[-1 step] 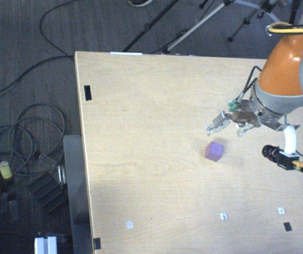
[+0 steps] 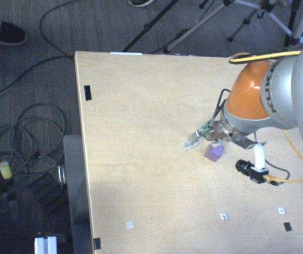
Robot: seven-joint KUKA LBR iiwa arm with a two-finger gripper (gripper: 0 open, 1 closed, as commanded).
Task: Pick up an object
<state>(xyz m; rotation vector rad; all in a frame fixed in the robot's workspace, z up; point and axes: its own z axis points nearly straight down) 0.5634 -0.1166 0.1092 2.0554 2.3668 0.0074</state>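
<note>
A small purple block lies on the pale wooden benchtop, right of the middle. My gripper reaches in from the right under the orange and grey wrist, pointing left and low over the wood. The block sits just to the right of and below the gripper's tip, beside it rather than in it. The view is too small and blurred to show how the gripper stands.
A black connector on a yellow cable hangs right of the block. Small tags and a black tape mark dot the wood. The bench's left edge drops to a floor strewn with cables.
</note>
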